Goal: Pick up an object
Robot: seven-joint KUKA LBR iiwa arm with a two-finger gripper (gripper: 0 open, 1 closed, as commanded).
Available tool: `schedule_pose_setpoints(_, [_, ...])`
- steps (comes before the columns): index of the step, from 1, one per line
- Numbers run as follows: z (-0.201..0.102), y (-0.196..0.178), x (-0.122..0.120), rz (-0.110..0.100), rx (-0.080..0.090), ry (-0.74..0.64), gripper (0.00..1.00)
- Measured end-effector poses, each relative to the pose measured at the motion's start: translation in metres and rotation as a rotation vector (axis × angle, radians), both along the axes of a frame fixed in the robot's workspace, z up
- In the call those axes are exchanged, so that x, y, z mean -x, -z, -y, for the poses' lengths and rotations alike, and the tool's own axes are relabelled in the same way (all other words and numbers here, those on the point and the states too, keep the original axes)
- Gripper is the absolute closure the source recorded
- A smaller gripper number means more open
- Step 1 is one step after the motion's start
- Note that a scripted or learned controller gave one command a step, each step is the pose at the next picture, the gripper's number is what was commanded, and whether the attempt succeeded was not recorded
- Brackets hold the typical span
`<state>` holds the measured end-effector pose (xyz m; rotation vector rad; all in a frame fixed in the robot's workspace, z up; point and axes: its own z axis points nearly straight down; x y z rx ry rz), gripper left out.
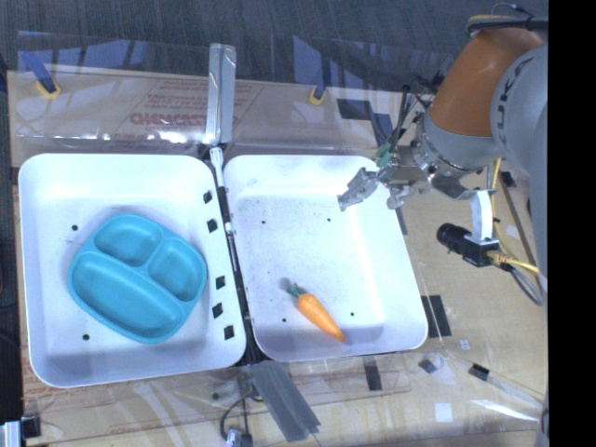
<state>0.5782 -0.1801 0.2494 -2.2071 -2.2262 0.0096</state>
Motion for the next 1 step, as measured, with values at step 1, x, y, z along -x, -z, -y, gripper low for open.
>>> schedule_pose_setpoints(1, [-0.053,0.105,0.0866,0.0,0.0,0.003,0.0])
